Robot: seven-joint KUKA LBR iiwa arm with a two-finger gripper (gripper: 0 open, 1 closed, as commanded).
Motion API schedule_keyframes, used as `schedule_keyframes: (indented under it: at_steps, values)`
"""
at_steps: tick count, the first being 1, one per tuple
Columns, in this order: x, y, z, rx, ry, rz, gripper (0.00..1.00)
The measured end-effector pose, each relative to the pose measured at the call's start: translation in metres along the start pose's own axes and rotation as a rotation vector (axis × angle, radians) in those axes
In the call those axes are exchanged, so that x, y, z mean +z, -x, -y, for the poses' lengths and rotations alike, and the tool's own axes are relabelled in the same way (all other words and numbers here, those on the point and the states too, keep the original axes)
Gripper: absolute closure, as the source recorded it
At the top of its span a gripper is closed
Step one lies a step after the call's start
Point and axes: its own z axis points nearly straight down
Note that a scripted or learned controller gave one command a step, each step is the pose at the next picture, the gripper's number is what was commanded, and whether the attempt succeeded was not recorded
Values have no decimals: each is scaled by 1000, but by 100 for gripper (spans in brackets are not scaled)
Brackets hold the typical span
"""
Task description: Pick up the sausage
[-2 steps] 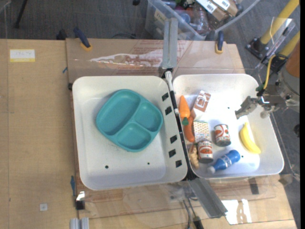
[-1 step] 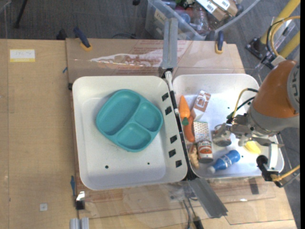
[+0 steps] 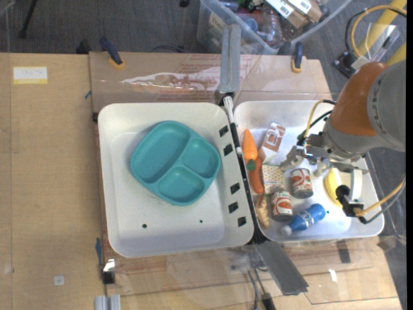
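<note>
Fingers apart and holding nothing, the gripper [image 3: 306,162] hangs over the crowded right bin [image 3: 371,228]. The sausage [image 3: 257,175] lies well to the fingers' camera-left against the bin's inner wall, so a clean pick likely means crossing over and straddling it clear of the carrot [image 3: 248,144] and the can [image 3: 282,205]. The left bin [image 3: 122,237] holds a teal plate [image 3: 175,163].

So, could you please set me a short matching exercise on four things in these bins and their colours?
Things:
1. plate
2. carrot
3. bottle
4. banana

Colours:
A. yellow
B. blue
C. teal
D. orange

Pairs: 1-C, 2-D, 3-B, 4-A
</note>
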Motion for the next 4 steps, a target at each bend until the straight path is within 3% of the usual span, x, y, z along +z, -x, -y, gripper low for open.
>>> schedule_keyframes:
  at_steps: [1,2,3,4]
  values:
    - [0,31,101,106,2,1,0]
    - [-10,34,101,114,6,4,100]
    - [-119,79,18,-191,-6,2,100]
    - [-119,78,19,-192,-7,2,0]
